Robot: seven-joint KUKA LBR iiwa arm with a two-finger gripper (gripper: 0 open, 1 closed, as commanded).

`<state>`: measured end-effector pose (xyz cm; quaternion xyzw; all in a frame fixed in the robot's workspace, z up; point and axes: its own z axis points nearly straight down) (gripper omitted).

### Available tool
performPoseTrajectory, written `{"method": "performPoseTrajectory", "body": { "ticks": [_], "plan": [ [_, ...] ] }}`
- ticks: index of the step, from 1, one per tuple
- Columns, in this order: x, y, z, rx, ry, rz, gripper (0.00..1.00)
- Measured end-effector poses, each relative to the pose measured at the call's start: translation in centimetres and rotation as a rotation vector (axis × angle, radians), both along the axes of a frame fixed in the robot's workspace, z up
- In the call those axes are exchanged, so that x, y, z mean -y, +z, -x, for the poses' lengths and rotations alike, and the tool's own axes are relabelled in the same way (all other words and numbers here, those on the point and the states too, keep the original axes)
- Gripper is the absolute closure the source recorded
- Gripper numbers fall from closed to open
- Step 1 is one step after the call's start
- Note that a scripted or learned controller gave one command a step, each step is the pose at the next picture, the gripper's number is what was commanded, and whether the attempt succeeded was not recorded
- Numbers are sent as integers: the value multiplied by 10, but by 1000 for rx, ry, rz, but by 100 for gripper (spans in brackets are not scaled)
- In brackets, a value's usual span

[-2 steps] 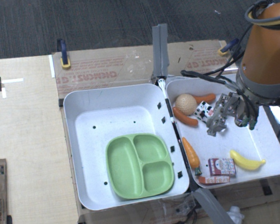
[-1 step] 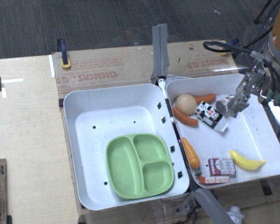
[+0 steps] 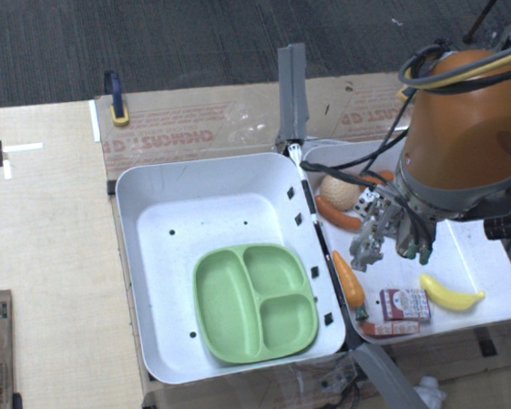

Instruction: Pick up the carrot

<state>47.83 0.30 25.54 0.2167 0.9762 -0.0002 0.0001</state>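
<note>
Orange carrot [image 3: 347, 284] lies in the right bin [image 3: 498, 302], w/ its length running near-to-far along the bin's left wall, just beside the divider btwn the two bins; its near tip looks darker/greenish. Gripper [image 3: 390, 240] hangs over the middle of the same bin, to the right of the carrot and a bit farther back, near it but not touching as far as can be seen. Nothing visible btwn its fingers; whether they're apart or together — can't tell, metal parts & cables overlap too much from this angle. Arm [image 3: 462, 125] w/ big orange band comes in from the right and covers the far right part of the bin. Other stuff in right bin: a second orange-red piece [image 3: 339, 214] on the far left side, a beige rounded item [image 3: 335, 186] just behind it, a small red-and-white box [image 3: 404, 304] near the front, a yellow banana [image 3: 452, 292] to the right of the box, and sth red [image 3: 380, 329] at the front edge, partly hidden by the rim. Left bin [image 3: 151, 257] holds a green divided plate [image 3: 256, 301] w/ three compartments, sitting in the front right part of that bin. Bench surface [image 3: 43, 269] is pale wood on the left.
</note>
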Motion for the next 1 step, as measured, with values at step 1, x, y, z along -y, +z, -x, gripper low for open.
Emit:
{"method": "performPoseTrajectory", "body": {
  "ticks": [1],
  "plan": [
    [-35, -9, 0, -2, -134, 0, 100]
  ]
}}
